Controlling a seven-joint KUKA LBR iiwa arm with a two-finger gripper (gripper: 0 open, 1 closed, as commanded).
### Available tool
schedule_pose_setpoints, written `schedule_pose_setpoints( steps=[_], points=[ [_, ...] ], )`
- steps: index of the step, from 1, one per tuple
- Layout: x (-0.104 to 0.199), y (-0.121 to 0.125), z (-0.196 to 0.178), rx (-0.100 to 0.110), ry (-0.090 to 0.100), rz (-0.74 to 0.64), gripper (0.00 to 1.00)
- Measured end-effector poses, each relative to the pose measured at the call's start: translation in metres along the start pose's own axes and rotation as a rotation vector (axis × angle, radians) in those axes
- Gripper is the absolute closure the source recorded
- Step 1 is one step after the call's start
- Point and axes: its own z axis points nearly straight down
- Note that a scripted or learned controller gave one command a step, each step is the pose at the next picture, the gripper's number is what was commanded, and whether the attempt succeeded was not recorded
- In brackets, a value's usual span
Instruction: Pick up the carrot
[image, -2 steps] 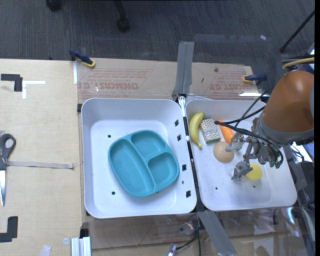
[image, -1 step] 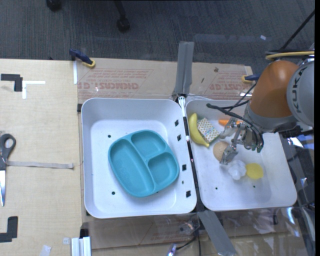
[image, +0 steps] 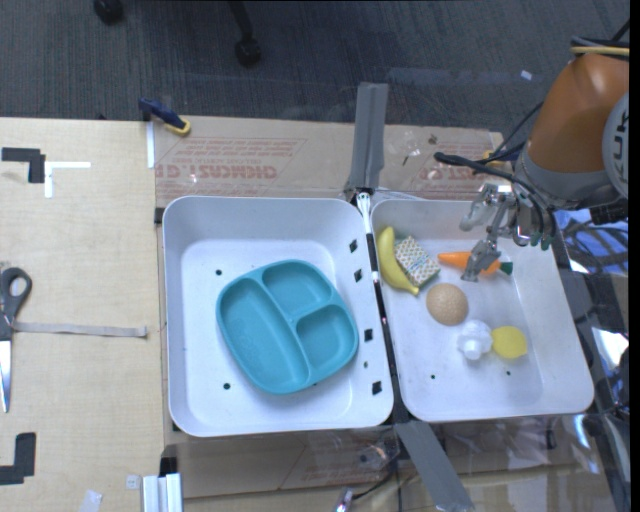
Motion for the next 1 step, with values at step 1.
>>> schedule_pose_setpoints(
  steps=[1],
  points=[
    [-0.011, -0.0021, 0.0641, 0.0, -0.002, 0.039, 0.0]
  ],
)
